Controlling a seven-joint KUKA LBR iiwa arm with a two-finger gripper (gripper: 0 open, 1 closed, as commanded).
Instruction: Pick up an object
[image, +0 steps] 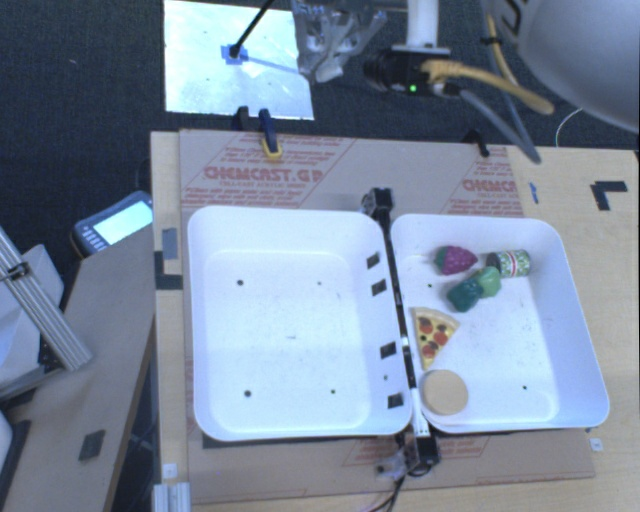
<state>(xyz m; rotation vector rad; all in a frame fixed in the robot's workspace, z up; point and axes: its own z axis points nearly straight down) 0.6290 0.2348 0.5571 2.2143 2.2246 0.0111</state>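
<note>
While the metal two-finger gripper (330, 45) hangs at 12 o'clock above the bench, finger state not discernible, the approach step seems unstarted; next move: descend to the right white bin (560, 300), perhaps onto the flat pizza-slice toy (434, 333) at its 9 o'clock.
</note>
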